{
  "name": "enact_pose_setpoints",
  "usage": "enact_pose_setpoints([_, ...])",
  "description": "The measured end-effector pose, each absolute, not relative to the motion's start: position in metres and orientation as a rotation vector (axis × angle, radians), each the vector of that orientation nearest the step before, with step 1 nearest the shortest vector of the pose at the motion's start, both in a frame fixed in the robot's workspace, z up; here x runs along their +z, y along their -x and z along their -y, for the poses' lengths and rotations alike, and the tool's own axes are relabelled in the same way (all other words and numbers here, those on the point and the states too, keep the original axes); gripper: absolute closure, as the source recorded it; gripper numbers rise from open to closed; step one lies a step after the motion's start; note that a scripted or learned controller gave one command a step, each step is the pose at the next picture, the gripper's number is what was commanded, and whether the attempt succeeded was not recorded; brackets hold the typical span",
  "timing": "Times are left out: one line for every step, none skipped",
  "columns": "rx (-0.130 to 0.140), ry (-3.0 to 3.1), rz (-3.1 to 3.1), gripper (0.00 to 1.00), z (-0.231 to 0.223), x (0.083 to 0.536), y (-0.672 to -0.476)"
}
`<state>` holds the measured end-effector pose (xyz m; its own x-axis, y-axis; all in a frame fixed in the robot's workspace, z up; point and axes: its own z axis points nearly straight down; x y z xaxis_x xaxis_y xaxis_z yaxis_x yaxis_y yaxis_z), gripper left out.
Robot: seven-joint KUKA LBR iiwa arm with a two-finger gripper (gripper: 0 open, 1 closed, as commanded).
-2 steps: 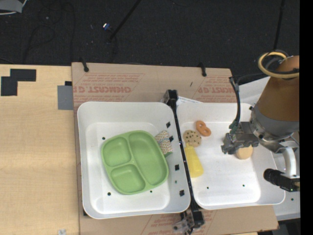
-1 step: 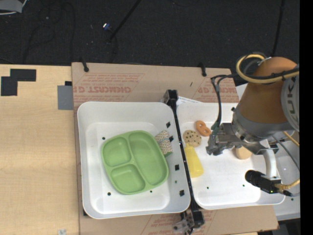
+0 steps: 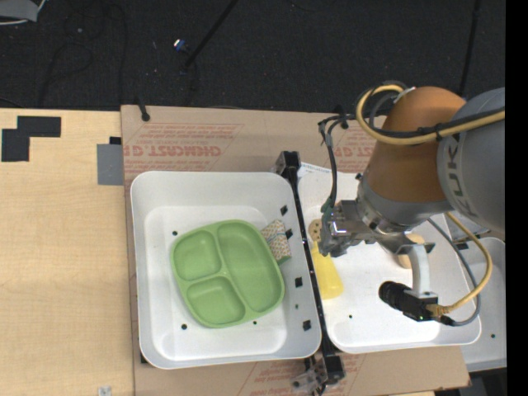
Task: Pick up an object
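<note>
The grey arm with an orange band (image 3: 412,151) enters from the right of the frame and reaches over the right shallow white bin (image 3: 363,324). The jaws are at the upper left of that bin, close to the wall it shares with the left bin. Whether the jaws are open or closed cannot be told, and no item is visible between them.

The elongated, rounded yellow object (image 3: 329,279) lies on the floor of the right bin. It is directly below the jaws in the frame and just beside the bin's left wall. A small tan object (image 3: 405,260) lies further right in the same bin and is partly hidden by the arm.

The left shallow white bin (image 3: 142,262) holds a green plastic plate with three compartments (image 3: 227,272), lying flat near the bin's centre. A small patterned, cloth-like piece (image 3: 278,239) lies at the plate's upper right edge, touching it.

Both bins rest on a brown cardboard sheet with red print (image 3: 190,139), which lies on the pale wooden bench (image 3: 58,262).
</note>
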<state>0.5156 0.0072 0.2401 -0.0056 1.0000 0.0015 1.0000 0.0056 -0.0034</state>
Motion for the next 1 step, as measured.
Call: enact_pose_setpoints([0.003,2.214,2.224,1.0,-0.0598,0.228,-0.5282])
